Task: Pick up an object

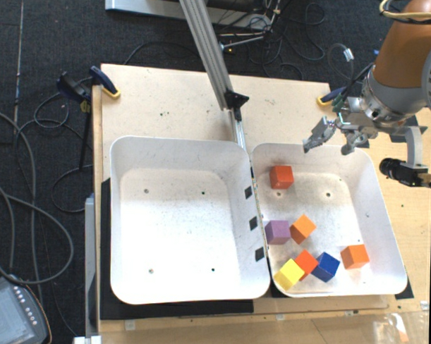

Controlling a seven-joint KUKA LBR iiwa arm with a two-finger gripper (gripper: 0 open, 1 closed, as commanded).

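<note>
Gripper (336, 139) fingers apart, empty, above right bin's (383, 209) far rim. Nearest target: red cube (281, 176), alone, just below-left. Step: approach. Next move likely calls for descent over cube, then closing

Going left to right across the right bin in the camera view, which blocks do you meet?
Red block → purple block → yellow block → blue block → orange block nearest the right wall.

Pale wooden bench (204, 97), dark carpet floor (44, 28) around it, black cables (31, 196) left of the bench, metal pole (209, 48) slanting above it
</note>
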